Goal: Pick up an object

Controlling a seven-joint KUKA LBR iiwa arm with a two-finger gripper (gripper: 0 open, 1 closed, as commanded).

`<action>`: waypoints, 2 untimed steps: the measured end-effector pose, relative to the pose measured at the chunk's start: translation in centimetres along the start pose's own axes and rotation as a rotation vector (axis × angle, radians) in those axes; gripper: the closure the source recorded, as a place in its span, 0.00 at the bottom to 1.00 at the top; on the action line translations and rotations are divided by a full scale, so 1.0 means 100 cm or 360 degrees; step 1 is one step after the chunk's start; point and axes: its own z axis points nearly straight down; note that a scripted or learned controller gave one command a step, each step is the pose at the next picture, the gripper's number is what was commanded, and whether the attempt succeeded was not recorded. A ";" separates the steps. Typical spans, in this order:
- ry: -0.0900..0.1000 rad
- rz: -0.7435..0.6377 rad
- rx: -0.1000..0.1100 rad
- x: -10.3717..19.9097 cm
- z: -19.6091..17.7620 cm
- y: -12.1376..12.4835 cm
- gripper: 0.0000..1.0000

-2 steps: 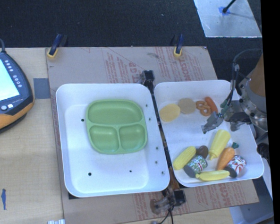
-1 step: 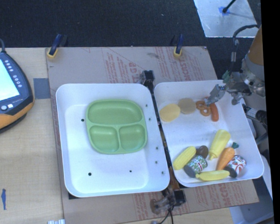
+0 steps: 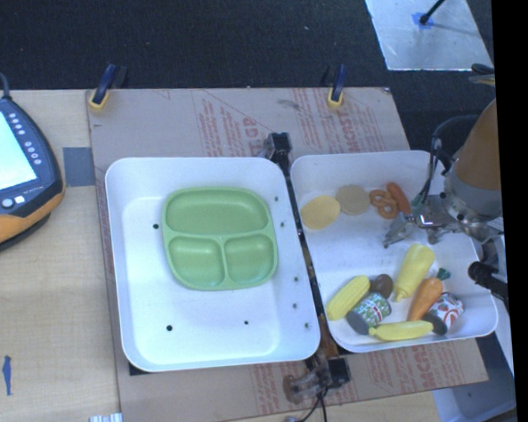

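Note:
My gripper (image 3: pixel 411 230) hangs over the right bin (image 3: pixel 333 167) near its right side, and the grey arm (image 3: pixel 473 182) comes in from the right edge. Its fingers stand open with nothing between them. An orange pretzel (image 3: pixel 387 200) lies just up and left of it, and a yellow bottle (image 3: pixel 414 270) lies just below it. Lower in the bin are a corn cob (image 3: pixel 348 296), a green-labelled can (image 3: pixel 370 311), a banana (image 3: pixel 401 330), a carrot (image 3: pixel 424 297) and a red-and-white can (image 3: pixel 444 312). A yellow disc (image 3: pixel 320 213) and a tan cookie (image 3: pixel 353 199) lie at the upper left.
The left bin (image 3: pixel 135 285) holds a green divided plate (image 3: pixel 220 237). A clamp post (image 3: pixel 280 147) stands between the bins at the back. A teach pendant (image 3: pixel 7 172) rests on the bench at far left.

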 end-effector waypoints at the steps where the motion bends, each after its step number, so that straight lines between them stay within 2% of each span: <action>1: 0.0001 0.0003 -0.0007 -0.007 0.010 0.067 0.00; 2: 0.0001 0.0001 -0.0009 0.015 0.010 0.089 0.00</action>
